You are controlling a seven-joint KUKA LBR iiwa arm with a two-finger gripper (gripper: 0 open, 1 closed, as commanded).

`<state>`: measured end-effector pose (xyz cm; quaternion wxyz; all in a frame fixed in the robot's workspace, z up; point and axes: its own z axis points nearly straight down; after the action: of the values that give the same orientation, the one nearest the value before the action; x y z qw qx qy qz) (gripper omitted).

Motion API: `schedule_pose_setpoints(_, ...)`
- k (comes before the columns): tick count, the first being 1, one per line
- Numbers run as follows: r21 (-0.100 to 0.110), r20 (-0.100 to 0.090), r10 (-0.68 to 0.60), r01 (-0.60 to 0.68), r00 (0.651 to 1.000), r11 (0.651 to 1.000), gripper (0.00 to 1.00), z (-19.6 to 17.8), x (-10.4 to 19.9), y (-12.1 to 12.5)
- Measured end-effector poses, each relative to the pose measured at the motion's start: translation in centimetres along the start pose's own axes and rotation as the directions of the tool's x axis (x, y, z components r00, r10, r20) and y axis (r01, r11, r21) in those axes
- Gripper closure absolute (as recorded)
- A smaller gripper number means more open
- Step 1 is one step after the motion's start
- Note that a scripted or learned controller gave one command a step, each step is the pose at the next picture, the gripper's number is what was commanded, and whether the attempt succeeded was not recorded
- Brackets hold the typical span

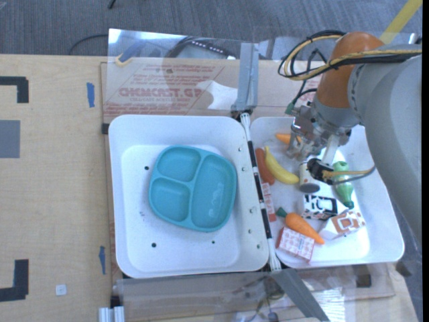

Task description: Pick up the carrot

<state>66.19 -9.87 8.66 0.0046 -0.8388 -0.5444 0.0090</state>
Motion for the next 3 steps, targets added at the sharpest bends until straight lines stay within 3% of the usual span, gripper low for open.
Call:
schedule_pose_setpoints(1,0.001,-0.001,-0.001,0.001,1.0,1.0,0.0,0.1,0.1,0.0)
schedule_pose_setpoints(2,-0.016,-0.006,-0.265,0.265,0.964,0.964,0.0,-5.1,-0.3,-2.8)
schedule_pose_setpoints(3,-0.01,-0.007,-0.296,0.295,0.955,0.955,0.0,0.3,-3.0,0.8)
